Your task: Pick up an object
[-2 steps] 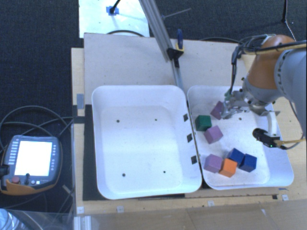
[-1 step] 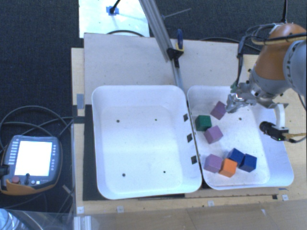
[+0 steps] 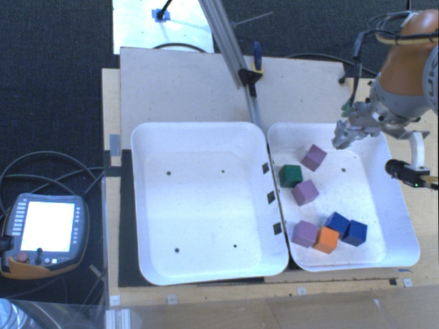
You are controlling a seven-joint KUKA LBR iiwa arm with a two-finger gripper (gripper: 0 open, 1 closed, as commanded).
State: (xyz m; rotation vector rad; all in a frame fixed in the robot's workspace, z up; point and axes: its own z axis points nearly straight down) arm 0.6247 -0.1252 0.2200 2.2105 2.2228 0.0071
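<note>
On the table (image 3: 185,94) the right bin (image 3: 394,211) holds small cubes, three purple, two blue, one green, one orange; the gripper (image 3: 341,141) hangs above its far edge.

**My Build**

Above my jaws sits a grey metal gripper (image 3: 345,134), pale and angular. Behind it my wrist swells into a rounded grey housing under a broad orange band (image 3: 406,60). Dark cables (image 3: 367,36) loop beside that band toward my gripper.
</note>
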